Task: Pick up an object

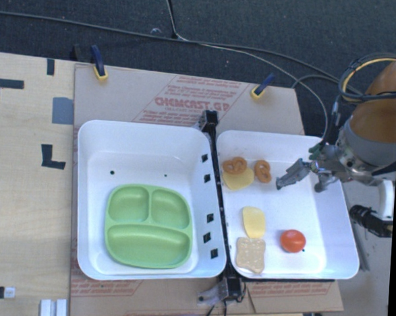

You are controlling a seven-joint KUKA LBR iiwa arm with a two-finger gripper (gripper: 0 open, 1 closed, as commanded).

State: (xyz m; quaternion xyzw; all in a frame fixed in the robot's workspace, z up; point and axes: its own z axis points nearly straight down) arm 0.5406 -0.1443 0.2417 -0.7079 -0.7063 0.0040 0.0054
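Overhead slanted view of the bench, with positions given relative to the right bin (329, 217), a shallow white tray with rounded corners. Inside it lie six small food-shaped pieces: two brown pretzels, one (235, 165) at the bin's far-left corner and a second (262, 170) just beside it toward the bin's middle; a pale yellow rounded piece (239, 180) touching the near edge of the first pretzel; a yellow oblong piece (253, 222) left of the bin's centre; a tan, speckled cracker-like slab (250, 254) at the bin's near-left corner, touching the oblong piece's near end; and a red tomato-like ball (293, 241) with a dark stem spot, near the bin's near edge, right of the oblong piece and apart from it. The gripper (303, 175) hangs over the far-right part of the bin, its two dark fingers spread apart with nothing between them; one finger (290, 175) points toward the second pretzel and stops short of it. The grey arm with its orange band (386, 79) rises beyond the bin's right rim. Touching the right bin's left wall is the left bin (89, 173), which holds a green three-compartment plate (149, 226). Both bins rest on a cardboard sheet (189, 96) held by two clamps at its far edge
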